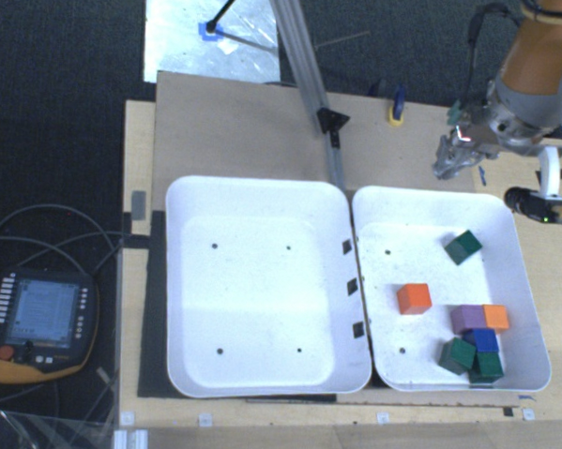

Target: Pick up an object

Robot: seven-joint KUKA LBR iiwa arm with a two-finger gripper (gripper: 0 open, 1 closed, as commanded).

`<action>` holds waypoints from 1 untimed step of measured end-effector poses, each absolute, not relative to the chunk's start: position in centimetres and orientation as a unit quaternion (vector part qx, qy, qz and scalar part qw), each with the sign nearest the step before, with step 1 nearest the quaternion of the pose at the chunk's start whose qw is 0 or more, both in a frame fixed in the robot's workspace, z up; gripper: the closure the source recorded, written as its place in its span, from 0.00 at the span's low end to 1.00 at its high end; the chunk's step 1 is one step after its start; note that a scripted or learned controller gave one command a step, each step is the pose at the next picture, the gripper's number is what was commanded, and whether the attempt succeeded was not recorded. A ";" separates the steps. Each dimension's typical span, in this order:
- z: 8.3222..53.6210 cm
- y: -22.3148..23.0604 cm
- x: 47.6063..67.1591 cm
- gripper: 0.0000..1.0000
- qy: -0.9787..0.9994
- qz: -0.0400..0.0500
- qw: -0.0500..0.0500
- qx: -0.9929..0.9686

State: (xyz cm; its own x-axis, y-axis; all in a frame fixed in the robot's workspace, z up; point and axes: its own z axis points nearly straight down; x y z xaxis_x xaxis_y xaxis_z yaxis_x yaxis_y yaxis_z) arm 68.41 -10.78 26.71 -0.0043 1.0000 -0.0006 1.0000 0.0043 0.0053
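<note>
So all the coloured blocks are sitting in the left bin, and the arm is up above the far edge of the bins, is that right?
Not quite. The camera view shows the coloured blocks, such as the orange block and the lone green block, in the right bin, not the left. The gripper is indeed up above the bins' far edge.

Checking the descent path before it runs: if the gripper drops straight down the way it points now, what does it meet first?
Probably the bare bench just behind the right bin's far rim, not a block. The gripper hangs outside the bin, though depth is hard to judge.
</note>
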 end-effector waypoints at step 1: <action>26.9 -6.9 65.3 1.00 0.710 0.000 0.000 0.704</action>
